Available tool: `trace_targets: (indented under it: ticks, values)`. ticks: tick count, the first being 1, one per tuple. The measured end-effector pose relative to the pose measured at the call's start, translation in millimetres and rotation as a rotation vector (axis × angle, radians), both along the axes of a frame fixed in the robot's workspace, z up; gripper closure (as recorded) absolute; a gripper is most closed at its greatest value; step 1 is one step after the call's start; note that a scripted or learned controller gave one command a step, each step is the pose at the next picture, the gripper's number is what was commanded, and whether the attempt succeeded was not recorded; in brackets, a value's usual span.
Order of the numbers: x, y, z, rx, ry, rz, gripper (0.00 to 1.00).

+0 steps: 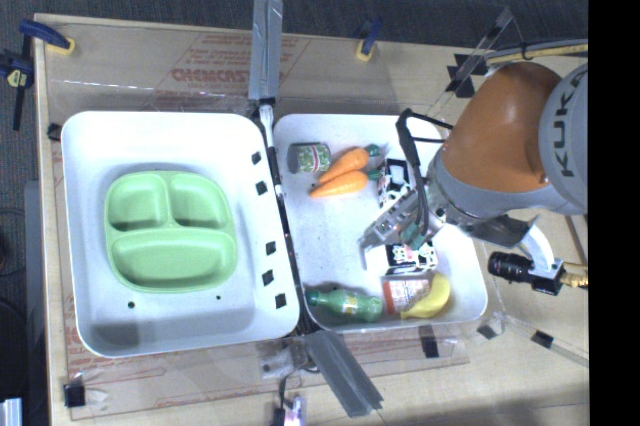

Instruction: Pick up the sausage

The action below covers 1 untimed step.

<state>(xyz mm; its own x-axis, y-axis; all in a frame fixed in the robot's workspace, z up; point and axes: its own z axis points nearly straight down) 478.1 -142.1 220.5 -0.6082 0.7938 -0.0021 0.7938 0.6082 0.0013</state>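
Note:
My gripper (392, 226) hangs low over the middle of the right bin (330, 249), on the grey arm with its orange band (497, 129) reaching in from the right. Just below it lies a small black-and-white packet (412, 256). A reddish-brown item with a white label (404, 292) lies by the bin's front wall next to a yellow banana (434, 298); I cannot tell whether it is the sausage. Nothing can be seen held in the gripper.
Two orange carrots (340, 173) and a green-labelled can (309, 157) lie at the back of the right bin. A green bottle (345, 304) lies along its front wall. The left bin (85, 144) holds a green divided plate (170, 230).

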Motion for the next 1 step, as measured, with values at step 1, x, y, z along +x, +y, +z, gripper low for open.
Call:
trace_targets:
  ticks: [1]
  values:
    - [0.1, 12.6, -5.7, 0.001, 0.003, 0.240, 1.00]
